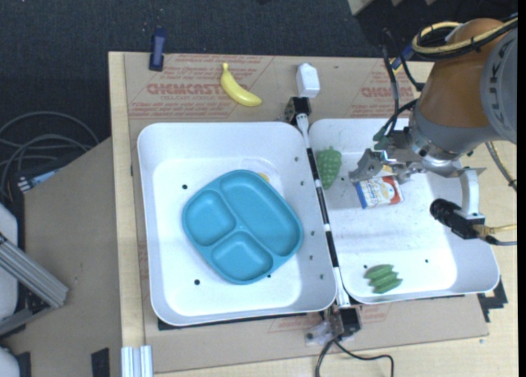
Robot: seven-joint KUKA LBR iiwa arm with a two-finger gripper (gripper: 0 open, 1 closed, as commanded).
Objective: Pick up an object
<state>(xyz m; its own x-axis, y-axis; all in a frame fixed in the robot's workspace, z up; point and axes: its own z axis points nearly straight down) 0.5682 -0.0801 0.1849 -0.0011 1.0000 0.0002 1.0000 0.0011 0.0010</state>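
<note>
Where tool [380,168] overlaps, carton [380,193] half-hidden.

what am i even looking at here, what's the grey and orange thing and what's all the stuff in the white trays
The grey and orange thing is a robot arm reaching in from the right; the single camera looks down at a slant from above the bench. At its end is a gripper hanging over the right white bin, just above a small white, blue and red packet. I can't tell if it has grasped anything. That bin also holds a green bunch of grapes and a green pea pod. The left white bin holds a blue divided plate. A toy banana lies on the board behind the bins.
</note>
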